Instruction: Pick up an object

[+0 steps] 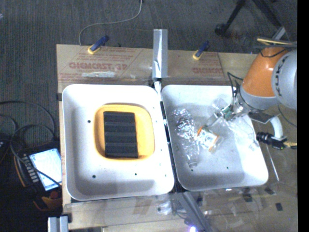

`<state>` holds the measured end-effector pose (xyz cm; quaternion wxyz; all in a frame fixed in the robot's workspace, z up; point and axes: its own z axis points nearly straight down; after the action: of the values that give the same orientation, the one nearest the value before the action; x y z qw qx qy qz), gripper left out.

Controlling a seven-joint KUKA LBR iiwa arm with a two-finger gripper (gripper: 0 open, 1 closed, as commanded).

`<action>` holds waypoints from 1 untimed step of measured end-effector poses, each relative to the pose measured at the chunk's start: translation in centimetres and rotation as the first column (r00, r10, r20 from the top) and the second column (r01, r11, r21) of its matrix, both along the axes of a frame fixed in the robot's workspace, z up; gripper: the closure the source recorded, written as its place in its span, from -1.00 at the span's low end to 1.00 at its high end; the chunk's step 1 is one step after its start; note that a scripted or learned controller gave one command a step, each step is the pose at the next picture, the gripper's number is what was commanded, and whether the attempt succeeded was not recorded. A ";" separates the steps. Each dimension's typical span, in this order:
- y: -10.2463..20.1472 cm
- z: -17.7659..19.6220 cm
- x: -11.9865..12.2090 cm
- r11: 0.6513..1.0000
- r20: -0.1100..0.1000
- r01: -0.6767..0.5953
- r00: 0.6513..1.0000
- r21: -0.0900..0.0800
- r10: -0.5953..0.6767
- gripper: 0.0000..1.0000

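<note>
The gripper (231, 111) sits low in the right bin (251, 170), its state impossible to tell. A crumpled clear bottle (186, 129) and small orange-white packet (208, 138) lie nearby. The left bin (77, 178) holds a yellow tray (147, 129).

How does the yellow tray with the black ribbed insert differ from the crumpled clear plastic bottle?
The yellow tray with the black ribbed insert lies flat in the left white bin; the crumpled clear plastic bottle lies in the right white bin. The tray is opaque, rounded-square and larger; the bottle is see-through, narrow and crushed. Both rest on bin floors, apart from the arm.
</note>
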<state>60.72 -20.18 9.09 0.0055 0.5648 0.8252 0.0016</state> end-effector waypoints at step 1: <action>-2.1 5.7 5.3 0.987 -0.010 0.161 0.987 0.002 -0.161 -1.00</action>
<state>66.06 -22.33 14.74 0.0007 0.6297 0.7769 -0.0006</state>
